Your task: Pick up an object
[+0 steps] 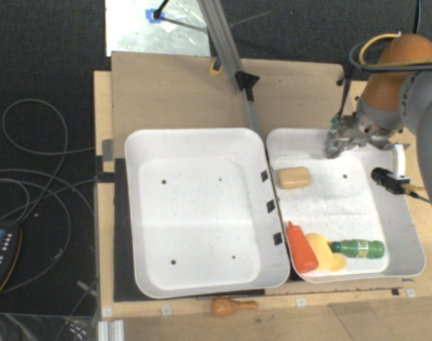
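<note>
Sponge (293, 177), tan and soft-looking, lies alone in the upper left of the right bin (358, 204), clear of the red bottle (301, 248), yellow toy (324, 251) and green bottle (358, 248) crowded along the front wall. Gripper (335, 146) hangs over the bin's back edge; I cannot tell its state. Best to centre above the sponge, then descend straight.

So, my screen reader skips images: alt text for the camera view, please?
A gripper hangs over the right bin's far corner, above a tan block, red bottle, yellow toy and green bottle.
</note>
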You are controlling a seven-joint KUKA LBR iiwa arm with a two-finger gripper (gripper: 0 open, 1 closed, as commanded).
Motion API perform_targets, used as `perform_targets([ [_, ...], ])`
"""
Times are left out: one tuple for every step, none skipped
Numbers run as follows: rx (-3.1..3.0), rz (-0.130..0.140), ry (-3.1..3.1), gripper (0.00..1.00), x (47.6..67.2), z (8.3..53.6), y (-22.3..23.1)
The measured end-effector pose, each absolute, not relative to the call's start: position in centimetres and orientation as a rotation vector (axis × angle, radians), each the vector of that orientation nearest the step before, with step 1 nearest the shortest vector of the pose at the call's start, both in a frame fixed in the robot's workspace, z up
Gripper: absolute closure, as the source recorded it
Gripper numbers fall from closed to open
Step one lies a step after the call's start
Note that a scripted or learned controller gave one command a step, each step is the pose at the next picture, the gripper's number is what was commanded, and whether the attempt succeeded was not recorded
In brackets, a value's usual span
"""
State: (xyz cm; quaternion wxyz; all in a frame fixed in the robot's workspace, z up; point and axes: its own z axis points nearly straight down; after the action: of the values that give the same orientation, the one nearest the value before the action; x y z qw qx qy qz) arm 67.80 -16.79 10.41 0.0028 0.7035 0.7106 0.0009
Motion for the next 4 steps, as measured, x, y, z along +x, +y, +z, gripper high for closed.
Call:
perform_targets([
  [2.212, 0.005, 2.223, 1.0, 67.6, 15.4, -16.7],
  [2.212, 0.008, 2.219, 1.0, 67.0, 21.6, -16.7],
  [2.21, 0.006, 2.224, 1.0, 67.1, 25.4, -16.7],
  [2.209, 0.005, 2.234, 1.0, 67.6, 25.0, -10.3],
])
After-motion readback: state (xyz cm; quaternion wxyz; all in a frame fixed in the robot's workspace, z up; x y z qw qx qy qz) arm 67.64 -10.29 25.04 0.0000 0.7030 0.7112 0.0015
